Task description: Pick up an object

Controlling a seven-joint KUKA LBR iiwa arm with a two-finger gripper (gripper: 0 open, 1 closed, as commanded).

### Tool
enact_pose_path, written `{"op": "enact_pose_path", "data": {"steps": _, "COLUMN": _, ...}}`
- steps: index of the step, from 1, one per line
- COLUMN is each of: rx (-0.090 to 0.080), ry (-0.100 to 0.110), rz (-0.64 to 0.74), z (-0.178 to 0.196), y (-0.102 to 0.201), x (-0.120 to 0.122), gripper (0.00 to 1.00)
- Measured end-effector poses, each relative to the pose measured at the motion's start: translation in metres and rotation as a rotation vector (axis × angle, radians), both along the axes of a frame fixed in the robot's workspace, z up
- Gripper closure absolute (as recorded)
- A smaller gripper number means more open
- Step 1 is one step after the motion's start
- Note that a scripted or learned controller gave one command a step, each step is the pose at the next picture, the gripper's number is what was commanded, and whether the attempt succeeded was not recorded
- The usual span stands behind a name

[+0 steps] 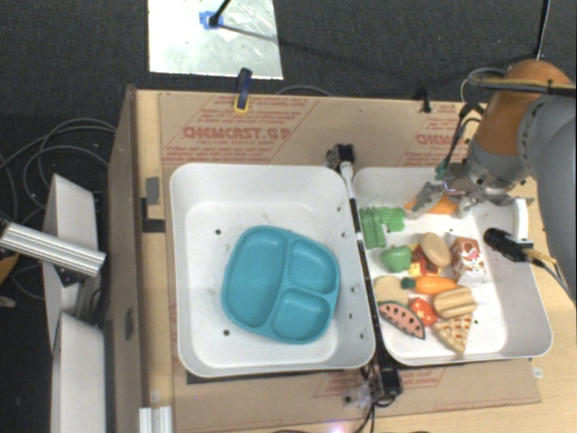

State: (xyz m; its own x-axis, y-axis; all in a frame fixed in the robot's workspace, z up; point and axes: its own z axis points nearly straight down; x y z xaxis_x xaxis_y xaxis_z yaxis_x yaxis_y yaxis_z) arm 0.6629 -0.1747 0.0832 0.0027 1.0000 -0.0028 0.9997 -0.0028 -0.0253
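An orange piece (441, 207) lies at the far end of the right bin (527, 318), just beyond green toy food (381, 223), a bread roll (435, 248) and a small carton (468, 259). The gripper (446, 195) sits over it, fingers (427, 193) apart on either side, touching or nearly so. The left bin (194, 197) holds a blue divided plate (280, 283).

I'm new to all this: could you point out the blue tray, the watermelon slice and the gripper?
blue tray (257, 273): camera view, its large left compartment.
watermelon slice (401, 319): camera view, its red flesh.
gripper (444, 195): camera view, between its fingertips.
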Motion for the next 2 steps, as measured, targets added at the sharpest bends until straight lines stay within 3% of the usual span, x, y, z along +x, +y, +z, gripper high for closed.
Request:
{"op": "enact_pose_path", "data": {"steps": 1, "rx": 0.000, "ry": 0.014, "rz": 0.001, "z": 0.007, "y": -0.001, "x": -0.003, "gripper": 1.00}}
{"op": "enact_pose_path", "data": {"steps": 2, "rx": 0.000, "ry": -0.035, "rz": 0.001, "z": 0.129, "y": -0.003, "x": -0.092, "gripper": 1.00}}
